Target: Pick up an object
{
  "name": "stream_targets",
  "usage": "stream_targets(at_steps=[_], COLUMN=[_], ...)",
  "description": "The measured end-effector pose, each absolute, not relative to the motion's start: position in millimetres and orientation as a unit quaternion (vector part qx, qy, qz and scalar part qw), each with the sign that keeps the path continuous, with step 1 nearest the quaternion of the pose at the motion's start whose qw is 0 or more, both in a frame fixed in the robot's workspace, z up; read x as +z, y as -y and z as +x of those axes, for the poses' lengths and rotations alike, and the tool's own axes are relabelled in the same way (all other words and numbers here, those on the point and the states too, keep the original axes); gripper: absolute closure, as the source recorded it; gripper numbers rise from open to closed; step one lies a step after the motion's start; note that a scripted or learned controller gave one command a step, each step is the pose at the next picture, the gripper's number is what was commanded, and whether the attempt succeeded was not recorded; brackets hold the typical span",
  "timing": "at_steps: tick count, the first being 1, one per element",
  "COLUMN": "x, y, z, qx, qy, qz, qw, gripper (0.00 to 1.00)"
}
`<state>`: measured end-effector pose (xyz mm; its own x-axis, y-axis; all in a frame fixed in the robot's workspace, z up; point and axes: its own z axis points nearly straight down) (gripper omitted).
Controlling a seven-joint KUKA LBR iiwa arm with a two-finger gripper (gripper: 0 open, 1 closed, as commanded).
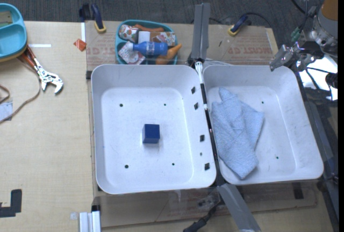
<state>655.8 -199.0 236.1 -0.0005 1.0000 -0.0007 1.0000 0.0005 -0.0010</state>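
Note:
A small dark blue cube [151, 133] sits on the floor of the left white bin [102, 118], a little below its centre. A crumpled pale blue cloth [237, 133] lies in the left half of the right white bin [301, 134]. My arm [327, 16] comes in at the upper right. Its gripper [286, 56] hovers over the far right corner of the right bin, well away from both the cloth and the cube. Nothing is visibly held in it.
A teal tray [146, 43] with several small items stands just behind the left bin. A teal dish [11, 32] and a wrench [49, 81] lie at the far left of the wooden bench. A grey post [201, 32] rises between the bins' far corners.

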Motion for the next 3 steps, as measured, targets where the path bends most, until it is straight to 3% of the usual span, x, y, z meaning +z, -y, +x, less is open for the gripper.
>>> stream_targets(at_steps=[1, 2, 3], x=[262.5, 258.6, 276.5], y=[222.2, 207.0, 213.6], z=[643.7, 658.8, 651.4], qx=[0.0009, 0.0018, 0.0014], qy=[0.626, 0.415, 0.294], qz=[-0.78, -0.91, -0.956], qw=[-0.001, 0.0, 0.0], gripper=[0.0, 0.0, 0.0])
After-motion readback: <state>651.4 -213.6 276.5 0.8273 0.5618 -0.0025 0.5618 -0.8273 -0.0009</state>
